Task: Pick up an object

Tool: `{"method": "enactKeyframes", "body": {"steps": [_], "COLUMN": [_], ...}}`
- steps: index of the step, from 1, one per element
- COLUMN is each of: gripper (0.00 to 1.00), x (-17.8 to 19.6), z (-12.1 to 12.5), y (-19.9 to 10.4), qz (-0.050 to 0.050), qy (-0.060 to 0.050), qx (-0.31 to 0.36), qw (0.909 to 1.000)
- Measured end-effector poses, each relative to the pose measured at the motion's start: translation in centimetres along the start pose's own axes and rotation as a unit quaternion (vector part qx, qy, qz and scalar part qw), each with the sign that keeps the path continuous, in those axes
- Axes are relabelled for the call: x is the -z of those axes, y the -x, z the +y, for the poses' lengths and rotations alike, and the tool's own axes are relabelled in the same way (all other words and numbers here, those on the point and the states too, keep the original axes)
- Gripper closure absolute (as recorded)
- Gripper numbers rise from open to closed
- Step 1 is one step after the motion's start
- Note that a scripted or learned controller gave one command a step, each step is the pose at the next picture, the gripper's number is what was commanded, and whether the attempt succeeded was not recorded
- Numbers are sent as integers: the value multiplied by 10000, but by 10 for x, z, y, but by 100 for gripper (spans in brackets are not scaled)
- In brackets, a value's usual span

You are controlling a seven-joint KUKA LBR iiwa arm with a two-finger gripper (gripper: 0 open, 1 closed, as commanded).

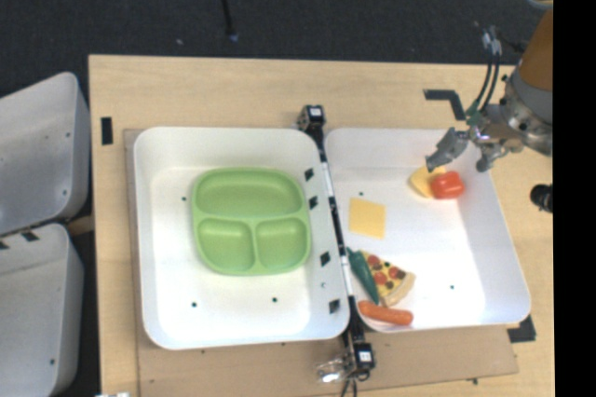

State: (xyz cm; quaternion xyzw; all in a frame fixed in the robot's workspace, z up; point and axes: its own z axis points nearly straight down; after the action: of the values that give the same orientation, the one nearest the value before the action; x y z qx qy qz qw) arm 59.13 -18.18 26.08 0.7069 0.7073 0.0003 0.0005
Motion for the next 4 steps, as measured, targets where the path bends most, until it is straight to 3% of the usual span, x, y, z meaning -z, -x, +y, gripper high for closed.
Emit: {"method": "enactKeyframes", "body": {"steps": [2,3,4], "gripper": [0,0,100], "x": [-84,-144,-129], "z": [-3,3,5], "y": [3,4,5], "qz": [-8,-6,-11], "qy": [-16,-22,18], "qx": [-4,-13,-23], "qw": [10000,10000,10000]}}
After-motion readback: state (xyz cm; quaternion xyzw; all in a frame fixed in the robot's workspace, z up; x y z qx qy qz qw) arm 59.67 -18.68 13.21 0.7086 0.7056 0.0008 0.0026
